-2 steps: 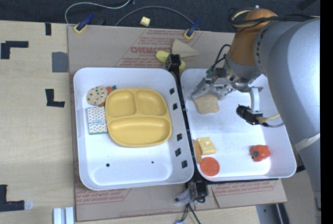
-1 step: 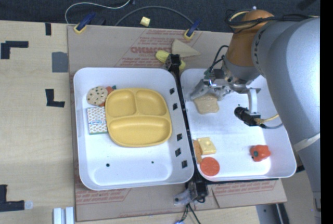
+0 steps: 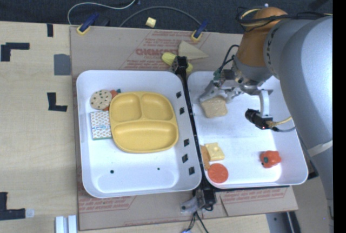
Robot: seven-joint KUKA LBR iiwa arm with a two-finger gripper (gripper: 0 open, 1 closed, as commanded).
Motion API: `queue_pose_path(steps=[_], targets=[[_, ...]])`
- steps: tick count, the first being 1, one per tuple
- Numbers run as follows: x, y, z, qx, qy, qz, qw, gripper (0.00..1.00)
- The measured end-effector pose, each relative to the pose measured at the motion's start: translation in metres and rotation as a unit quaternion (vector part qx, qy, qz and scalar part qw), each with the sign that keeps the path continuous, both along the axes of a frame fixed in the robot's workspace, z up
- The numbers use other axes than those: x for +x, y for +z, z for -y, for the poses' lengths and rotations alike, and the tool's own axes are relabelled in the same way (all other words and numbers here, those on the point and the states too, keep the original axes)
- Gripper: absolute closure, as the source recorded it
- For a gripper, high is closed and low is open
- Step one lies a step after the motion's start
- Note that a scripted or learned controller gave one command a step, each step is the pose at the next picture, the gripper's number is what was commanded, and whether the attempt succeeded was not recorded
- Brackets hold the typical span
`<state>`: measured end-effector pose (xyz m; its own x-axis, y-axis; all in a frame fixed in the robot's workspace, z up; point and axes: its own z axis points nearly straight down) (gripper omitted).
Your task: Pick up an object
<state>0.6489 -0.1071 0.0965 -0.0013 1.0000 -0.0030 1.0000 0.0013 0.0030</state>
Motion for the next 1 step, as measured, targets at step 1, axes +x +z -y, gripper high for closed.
queue_pose_path(steps=[1], targets=[[0.0165, 0.0946, -0.0541, 0.0022, 0.003, 0.003, 1.0000, 1.00]])
